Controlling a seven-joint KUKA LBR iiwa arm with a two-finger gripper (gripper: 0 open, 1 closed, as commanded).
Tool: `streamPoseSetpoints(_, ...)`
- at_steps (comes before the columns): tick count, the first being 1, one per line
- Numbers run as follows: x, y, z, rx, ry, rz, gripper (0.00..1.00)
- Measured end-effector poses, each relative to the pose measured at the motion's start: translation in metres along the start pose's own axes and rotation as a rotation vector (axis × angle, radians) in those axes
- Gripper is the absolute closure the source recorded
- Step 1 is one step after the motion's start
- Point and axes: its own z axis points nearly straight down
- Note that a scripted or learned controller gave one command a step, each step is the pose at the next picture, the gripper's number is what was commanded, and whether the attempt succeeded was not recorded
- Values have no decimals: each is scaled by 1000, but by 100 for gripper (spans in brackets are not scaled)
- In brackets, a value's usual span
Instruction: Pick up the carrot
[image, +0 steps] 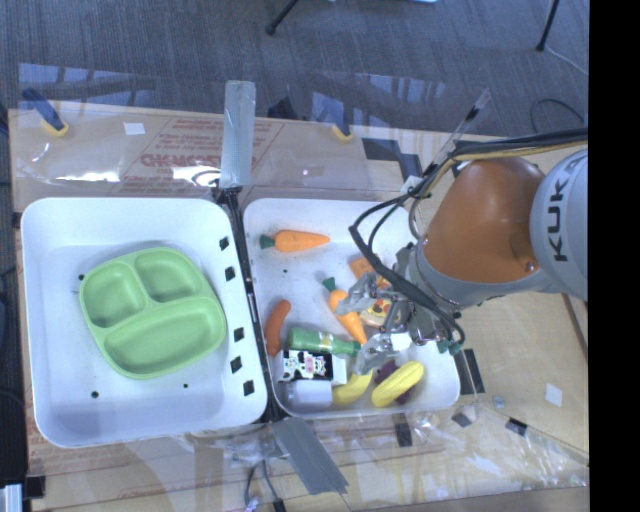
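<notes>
Two bins sit side by side; the gripper (378, 318) hovers over clutter mid-right bin (300, 215), its grip impossible to tell. The carrot (296, 240) lies apart, near the bin's far edge.

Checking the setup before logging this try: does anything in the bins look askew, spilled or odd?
Nothing looks spilled or damaged. The green divided plate sits skewed in the left bin. In the right bin, toys crowd the near end by the tool, while one carrot lies apart at the far end.
</notes>
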Motion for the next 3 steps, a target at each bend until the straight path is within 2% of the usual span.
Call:
streamPoseSetpoints(1,-41,-41,110,-2,10,84,0)
streamPoseSetpoints(2,-46,-39,94,0,-2,73,100)
streamPoseSetpoints(3,-39,8,20,1,-7,-126,100)
